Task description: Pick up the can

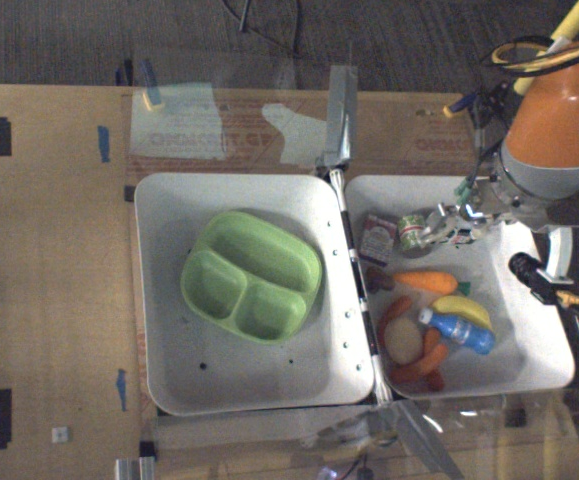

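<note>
1. The small can with a green-and-white label (410, 232) sits in the right-hand shallow white bin (544, 363), near that bin's far-left corner, close to the divider between the two bins.
2. The robot's two-finger gripper (439, 230) is low in the same bin, with its fingers reaching leftward from the wrist toward the can. The can lies just off the fingertips on their left, touching them or very nearly so.
3. The finger state cannot be told: the metal parts blur together at the can's right side, and nothing shows plainly whether the can is between them or merely beside them.
4. The can's long axis is hard to read. It looks short and squat, seen partly from above, and whether it stands or lies tipped is unclear.
5. Just left of the can lies a dark maroon flat packet (376, 238), so a push further left would likely shove the can against it.
6. An orange toy carrot (425, 281) lies nearer the camera, apart from the can, and should not obstruct a closing grip.
7. My judgement: the move turns on the fingers straddling the can rather than nudging it from the right.
</note>
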`<state>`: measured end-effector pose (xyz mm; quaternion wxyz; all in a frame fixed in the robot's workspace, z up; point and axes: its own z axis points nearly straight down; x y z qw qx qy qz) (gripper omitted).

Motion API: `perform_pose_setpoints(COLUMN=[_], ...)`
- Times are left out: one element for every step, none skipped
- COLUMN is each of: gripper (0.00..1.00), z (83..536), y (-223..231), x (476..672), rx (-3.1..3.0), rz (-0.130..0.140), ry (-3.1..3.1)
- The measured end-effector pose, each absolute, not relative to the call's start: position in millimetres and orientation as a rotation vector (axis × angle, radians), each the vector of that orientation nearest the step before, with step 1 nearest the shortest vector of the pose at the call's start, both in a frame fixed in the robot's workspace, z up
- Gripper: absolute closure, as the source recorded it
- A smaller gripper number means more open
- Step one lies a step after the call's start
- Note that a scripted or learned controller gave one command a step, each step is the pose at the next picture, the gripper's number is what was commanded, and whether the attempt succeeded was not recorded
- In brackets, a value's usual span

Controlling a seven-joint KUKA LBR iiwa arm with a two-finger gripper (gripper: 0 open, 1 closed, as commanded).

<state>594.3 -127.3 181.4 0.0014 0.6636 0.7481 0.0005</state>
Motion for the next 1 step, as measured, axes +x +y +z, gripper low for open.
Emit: perform_pose_setpoints(gripper=[0.0], z=[118.4], y=[-112.3], x=[626.6], rx=[1.978], rz=[0.025], ry=[2.402])
